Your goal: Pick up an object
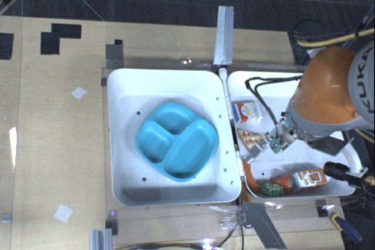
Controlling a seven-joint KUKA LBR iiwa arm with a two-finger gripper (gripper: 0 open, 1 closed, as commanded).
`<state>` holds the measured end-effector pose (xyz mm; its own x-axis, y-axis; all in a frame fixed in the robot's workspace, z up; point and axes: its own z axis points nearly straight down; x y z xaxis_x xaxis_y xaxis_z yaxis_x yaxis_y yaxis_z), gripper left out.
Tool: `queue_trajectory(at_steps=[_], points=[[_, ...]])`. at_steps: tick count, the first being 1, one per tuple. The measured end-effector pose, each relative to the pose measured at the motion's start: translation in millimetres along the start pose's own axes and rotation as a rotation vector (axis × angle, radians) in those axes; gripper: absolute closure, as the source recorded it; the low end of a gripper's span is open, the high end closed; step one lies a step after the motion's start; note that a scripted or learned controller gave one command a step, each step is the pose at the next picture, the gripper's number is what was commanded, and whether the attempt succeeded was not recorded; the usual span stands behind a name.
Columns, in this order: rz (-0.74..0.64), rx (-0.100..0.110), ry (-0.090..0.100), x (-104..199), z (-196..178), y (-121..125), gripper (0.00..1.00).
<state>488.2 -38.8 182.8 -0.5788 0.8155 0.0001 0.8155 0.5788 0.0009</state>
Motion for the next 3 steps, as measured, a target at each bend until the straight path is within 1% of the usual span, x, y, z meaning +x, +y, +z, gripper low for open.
queue_trajectory(at_steps=[1, 2, 3], points=[[0.09, 0.001, 0.001, -57, 78, -41, 0.0], [-0.057, -0.003, -0.004, -114, -55, 3, 0.0], [0.017, 0.001, 0.001, -47, 40, -27, 0.0]])
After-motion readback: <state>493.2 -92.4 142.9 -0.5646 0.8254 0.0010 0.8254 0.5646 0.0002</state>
